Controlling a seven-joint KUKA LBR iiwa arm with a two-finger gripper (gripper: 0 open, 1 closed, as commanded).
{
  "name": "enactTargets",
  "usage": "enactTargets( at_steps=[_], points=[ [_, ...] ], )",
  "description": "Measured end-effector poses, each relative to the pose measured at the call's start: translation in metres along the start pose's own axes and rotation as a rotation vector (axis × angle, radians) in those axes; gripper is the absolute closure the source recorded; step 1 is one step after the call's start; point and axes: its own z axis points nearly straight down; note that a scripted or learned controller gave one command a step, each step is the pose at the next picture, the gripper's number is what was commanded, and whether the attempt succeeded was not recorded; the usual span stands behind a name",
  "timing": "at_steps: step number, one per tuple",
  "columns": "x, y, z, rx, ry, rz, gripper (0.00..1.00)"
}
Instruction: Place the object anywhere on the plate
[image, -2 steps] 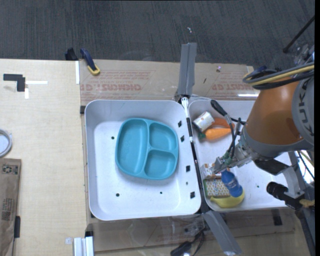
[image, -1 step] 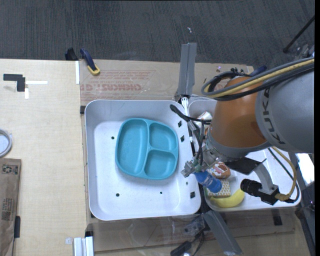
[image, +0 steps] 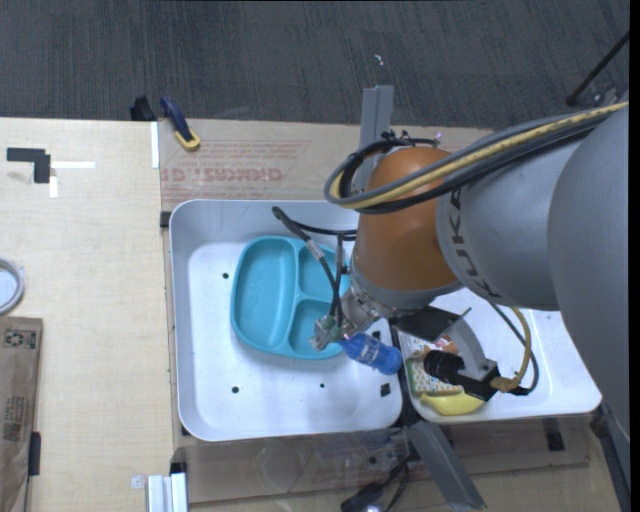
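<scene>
A teal divided plate (image: 268, 297) lies in the left white bin (image: 200, 400), toward its middle. My gripper (image: 328, 333) hangs under the orange wrist at the plate's lower right rim. A small blue translucent object (image: 373, 352) sits right against the gripper's lower right side, over the strip between the two bins. The wrist hides whether the gripper holds it. The arm covers much of the plate's right edge.
In the right bin (image: 560, 390), a yellow banana-like object (image: 452, 404) and a small printed packet (image: 414, 376) lie near the front left corner. Outside the bins, on the bench to the left, are a tape roll (image: 6, 287), a brown packet (image: 17, 392) and a blue-and-yellow clamp (image: 180, 124).
</scene>
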Motion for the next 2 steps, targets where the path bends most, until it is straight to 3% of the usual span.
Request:
enactTargets(
  at_steps=[1,2],
  points=[
    [-0.036,-0.039,-0.074,-0.003,-0.002,-0.235,1.00],
    [0.008,-0.003,-0.017,0.001,0.001,-0.200,1.00]
  ],
)
